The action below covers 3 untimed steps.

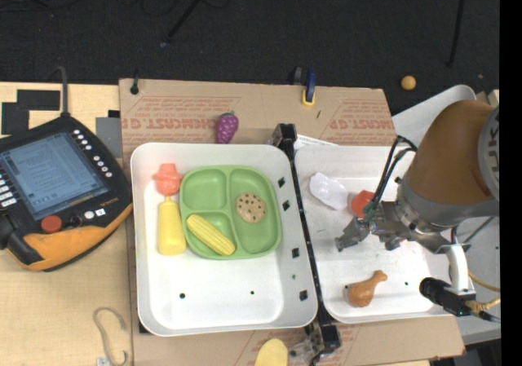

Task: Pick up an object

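In the right bin (408,307) my gripper (352,237) hangs low over the floor near the middle. A red object (360,202) lies just above it, partly covered by the wrist. Further left near the bin's back sits a clear white object (328,190). A brown toy drumstick (365,288) lies toward the front edge, below the gripper and apart from it. I see nothing held in the gripper.
The left bin (212,299) holds a green divided plate (230,211) with a corn cob (210,235) and a cookie (250,208), beside a yellow bottle (170,226) and a red piece (166,180). Purple grapes (226,126) lie behind the bins. A tablet pendant (57,185) sits at the left.
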{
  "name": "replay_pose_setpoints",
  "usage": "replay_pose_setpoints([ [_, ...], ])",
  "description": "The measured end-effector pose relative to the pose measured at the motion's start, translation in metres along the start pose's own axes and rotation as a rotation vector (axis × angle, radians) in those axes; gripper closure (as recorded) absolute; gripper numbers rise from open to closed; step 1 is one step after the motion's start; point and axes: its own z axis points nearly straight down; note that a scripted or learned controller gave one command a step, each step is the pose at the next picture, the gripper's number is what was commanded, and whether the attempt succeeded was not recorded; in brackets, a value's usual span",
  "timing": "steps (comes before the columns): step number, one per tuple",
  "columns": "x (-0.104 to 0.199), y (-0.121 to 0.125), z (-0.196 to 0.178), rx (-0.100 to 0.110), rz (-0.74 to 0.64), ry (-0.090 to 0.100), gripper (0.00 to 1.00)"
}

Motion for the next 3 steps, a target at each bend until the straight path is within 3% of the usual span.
replay_pose_setpoints([
  [1,0.0,0.003,-0.006,-0.012,-0.002,-0.001,0.0],
  [3,-0.004,-0.003,0.101,-0.011,-0.002,-0.001,0.0],
])
